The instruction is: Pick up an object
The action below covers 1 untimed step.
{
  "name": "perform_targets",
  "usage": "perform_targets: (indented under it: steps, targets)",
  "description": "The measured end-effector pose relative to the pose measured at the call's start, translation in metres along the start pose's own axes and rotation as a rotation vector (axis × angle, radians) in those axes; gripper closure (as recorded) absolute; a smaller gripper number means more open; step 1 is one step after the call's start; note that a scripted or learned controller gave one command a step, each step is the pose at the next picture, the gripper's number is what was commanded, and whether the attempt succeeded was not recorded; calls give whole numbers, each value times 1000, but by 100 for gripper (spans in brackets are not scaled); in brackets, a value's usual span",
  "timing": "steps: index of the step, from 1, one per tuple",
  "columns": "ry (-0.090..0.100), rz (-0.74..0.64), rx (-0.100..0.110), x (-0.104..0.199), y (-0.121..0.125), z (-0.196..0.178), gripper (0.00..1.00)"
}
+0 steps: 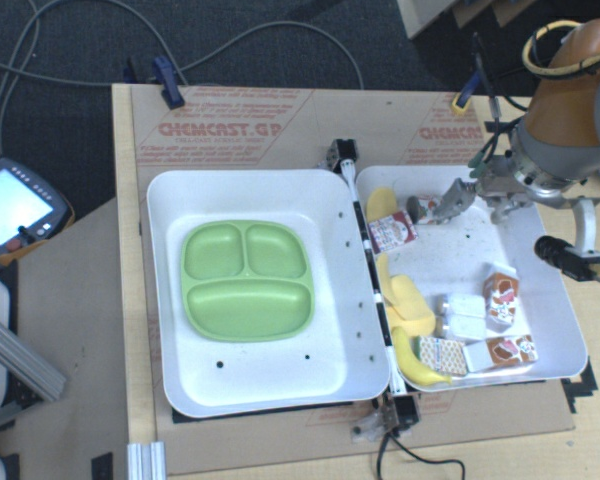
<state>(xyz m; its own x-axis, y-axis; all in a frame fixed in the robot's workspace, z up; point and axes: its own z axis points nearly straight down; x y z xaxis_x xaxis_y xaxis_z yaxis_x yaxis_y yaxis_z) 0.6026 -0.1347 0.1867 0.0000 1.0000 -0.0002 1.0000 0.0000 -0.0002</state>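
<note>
Now, fingers [427,211] low in right bin [555,298], grip unclear (blurred), red-white carton [391,233] just beside

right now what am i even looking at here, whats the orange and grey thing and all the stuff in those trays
One camera looks down at a slant on a workbench. The grey and orange thing at the right is a robot arm; its gripper reaches into the right white bin, near a small red-and-white packet. I cannot tell whether it holds anything. That bin also has a banana, other yellow toy food and small cartons. The left white bin holds a green divided plate.
</note>
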Motion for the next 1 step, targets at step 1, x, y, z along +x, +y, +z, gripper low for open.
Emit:
perform_targets:
  steps: [1]
  targets:
    - [0,1,1,-57,-32,31,0]
